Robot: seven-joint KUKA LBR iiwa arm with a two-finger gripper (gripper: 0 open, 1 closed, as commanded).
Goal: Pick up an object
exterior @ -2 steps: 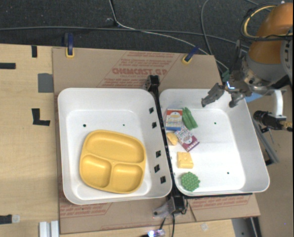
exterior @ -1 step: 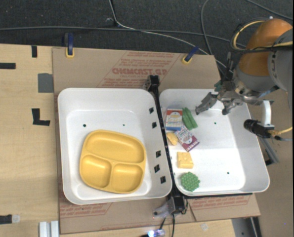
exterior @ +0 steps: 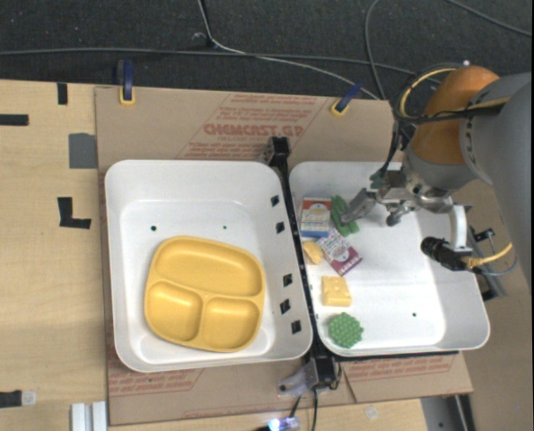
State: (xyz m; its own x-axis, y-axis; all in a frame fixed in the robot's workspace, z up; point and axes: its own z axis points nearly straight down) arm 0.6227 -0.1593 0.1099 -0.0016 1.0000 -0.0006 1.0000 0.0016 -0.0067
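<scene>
Camera view — arm (exterior: 464, 124) bent low, pincer (exterior: 361, 206) over right bin (exterior: 428, 330).

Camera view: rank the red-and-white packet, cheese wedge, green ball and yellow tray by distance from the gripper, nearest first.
From the gripper:
1. Red-and-white packet, just to its left in the right bin.
2. Cheese wedge, lower in that bin.
3. Green ball, at that bin's near edge.
4. Yellow tray, in the left bin.
</scene>
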